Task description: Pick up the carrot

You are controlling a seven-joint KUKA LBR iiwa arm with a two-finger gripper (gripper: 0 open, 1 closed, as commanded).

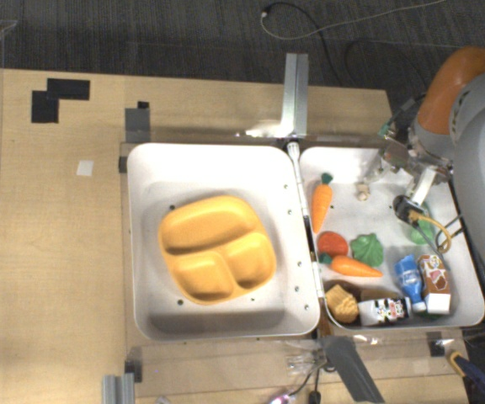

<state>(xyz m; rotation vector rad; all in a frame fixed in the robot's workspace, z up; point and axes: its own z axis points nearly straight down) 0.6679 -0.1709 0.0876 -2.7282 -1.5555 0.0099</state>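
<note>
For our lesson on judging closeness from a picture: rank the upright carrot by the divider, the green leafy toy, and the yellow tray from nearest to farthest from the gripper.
Measured from the gripper in the right bin's upper part:
1. Upright carrot, just to its left beside the divider.
2. Green leafy toy, below it, mid-bin; close to the carrot's distance but a little farther.
3. Yellow tray, far left, in the other bin.

This is a robotics lab, not a home or kitchen. A plywood bench (49, 268) with metal brackets (295, 91) carries two white bins (141, 225), the food in them is plastic toys (377, 268), loose cable (352, 32) trails over grey carpet (141, 15), and an industrial arm (470, 116) reaches in.
</note>
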